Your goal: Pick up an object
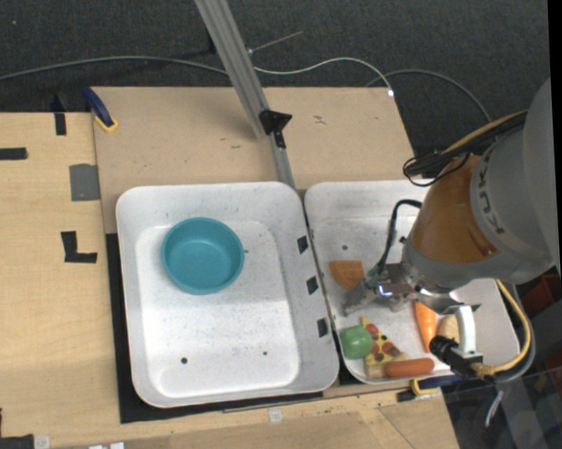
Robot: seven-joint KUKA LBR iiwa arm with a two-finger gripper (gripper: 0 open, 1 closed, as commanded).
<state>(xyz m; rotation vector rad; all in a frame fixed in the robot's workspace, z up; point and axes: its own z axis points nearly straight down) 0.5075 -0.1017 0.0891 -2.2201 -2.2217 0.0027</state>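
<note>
- A grey KUKA arm [506, 207] with an orange band [455, 224] above the wrist reaches in from the right and bends down over the right bin [355, 206], one of two shallow white bins set side by side on a light wooden desk [41, 306].
- Its gripper [378, 289] hangs low in the middle of the right bin, just right of a small orange-brown block [346, 272] and above a cluster of toy food; from this angle one cannot tell how its fingers stand, and nothing can be seen held there.
- Toward the near edge of that bin lie a green round piece [356, 341], a pizza-like slice with red dots [378, 343] touching it on the right, and a red sausage-shaped piece [408, 367] just below the slice.
- An orange carrot-shaped piece [425, 322] lies tilted to the right of the slice, beside a white fitting [465, 329] on the arm's lower end.
- The left bin [148, 367] carries a teal bowl [202, 255], upright, in its upper left part, well apart from the toys.
- A grey metal pole [235, 57] slants down from the top edge to the gap between the bins, with a black clamp [275, 122] on it.
- Black tape marks [75, 246] dot the desk at left, a blue-and-yellow object [100, 108] lies near its far corner, and thin cables [348, 67] trail across the dark floor behind.
</note>
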